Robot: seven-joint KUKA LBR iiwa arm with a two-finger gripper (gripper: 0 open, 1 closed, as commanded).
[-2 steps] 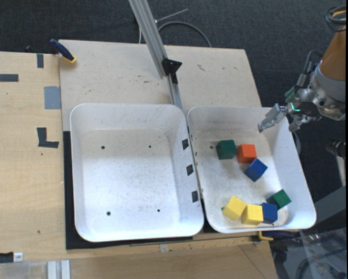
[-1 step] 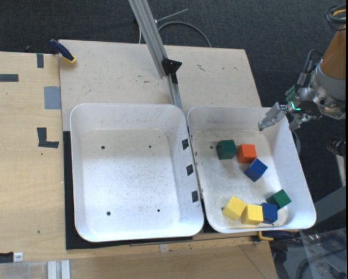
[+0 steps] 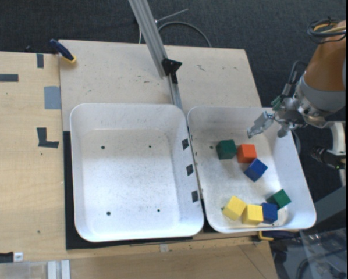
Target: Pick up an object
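Nearest the camera, along the front wall of the right bin [image 3: 302,214], sit two yellow cubes [image 3: 234,207] [image 3: 254,214] side by side, a blue cube [image 3: 269,212] touching the second of them, and a green cube [image 3: 279,199] just behind. Farther back in the same bin lie another blue cube [image 3: 255,170], an orange cube [image 3: 247,152] and a dark green cube [image 3: 225,149] — the last two just beside each other. The left bin [image 3: 81,156] stands alongside on the table [image 3: 104,68]. Beyond the cubes, over the right bin's far right rim, hangs the claw [image 3: 269,125], its fingers spread and nothing between them — well apart from every cube. A metal rail [image 3: 148,22] slants across the far table.
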